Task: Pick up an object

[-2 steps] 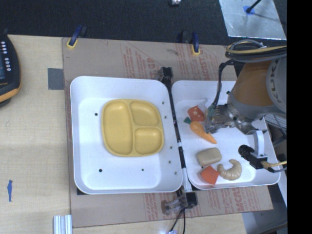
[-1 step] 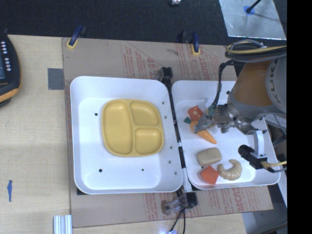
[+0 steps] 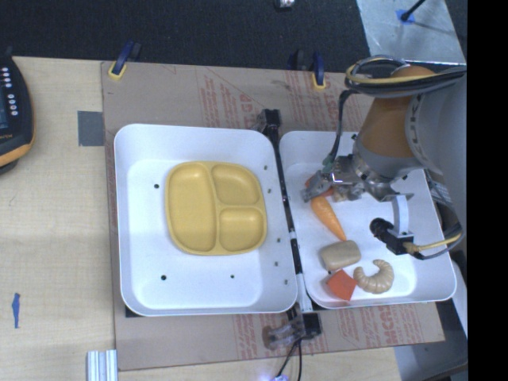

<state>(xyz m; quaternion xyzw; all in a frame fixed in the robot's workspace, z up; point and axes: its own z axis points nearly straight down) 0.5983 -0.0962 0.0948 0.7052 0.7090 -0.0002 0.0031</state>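
Fingers: the gripper [image 3: 324,186] is low in the right bin [image 3: 425,292], at its upper-left part; whether its tips are spread or pressed together I cannot tell, since the metal wrist parts crowd them.
Nearest thing: the carrot [image 3: 329,217] lies just below the gripper, its thick end touching or almost touching the tip area; nothing can be seen pinched.
Carrot axis: its long axis runs on a slant, thick end toward the upper left, pointed tip toward the lower right, aimed at the middle of the bin.
Step in hand: judged as settling onto the carrot for a grasp.
Doing it well: close across the short width of the carrot, near the thick end where there is more body to hold; a grip along the long axis would likely slip off the taper. Lift straight up so the tip clears the tan block [image 3: 340,254].
Other things: the tan block lies just beyond the carrot's tip; a red piece [image 3: 341,286] and a curled shrimp [image 3: 375,276] sit near the bin's lower rim.
Left bin [image 3: 143,288]: holds a yellow divided plate [image 3: 214,207], well apart from the gripper.
Bench [image 3: 48,244]: carries both bins side by side.
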